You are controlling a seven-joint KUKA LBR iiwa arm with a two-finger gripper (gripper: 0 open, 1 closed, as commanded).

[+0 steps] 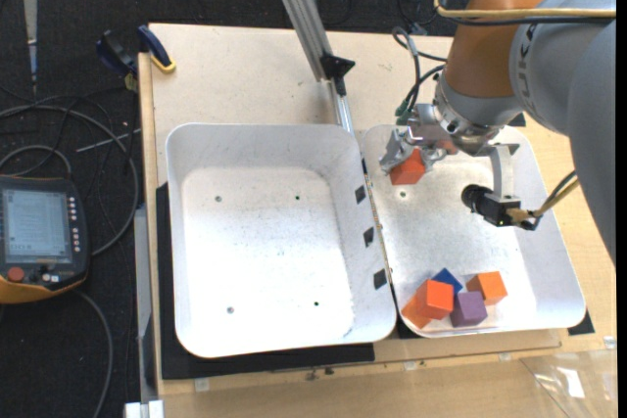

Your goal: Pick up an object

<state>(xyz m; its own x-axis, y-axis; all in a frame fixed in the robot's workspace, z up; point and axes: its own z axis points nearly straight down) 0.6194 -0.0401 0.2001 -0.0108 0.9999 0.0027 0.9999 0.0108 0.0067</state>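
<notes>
My gripper (409, 155) hangs over the far left part of the right bin (549, 240), under the grey arm's orange band. An orange-red block (408, 168) sits between its fingers, lifted off the bin floor, so the gripper is shut on it. At the near end of the same bin lies a cluster of blocks: an orange one (438, 297), a blue one (447, 279), a purple one (469, 307) and a smaller orange one (489, 286).
The left bin (260, 235) lies beside the right one, their rims meeting along a strip with black clips (370, 235). A metal pole (299, 0) slants down to the bins' far junction. A black cable fitting (495, 206) hangs off the wrist over the right bin.
</notes>
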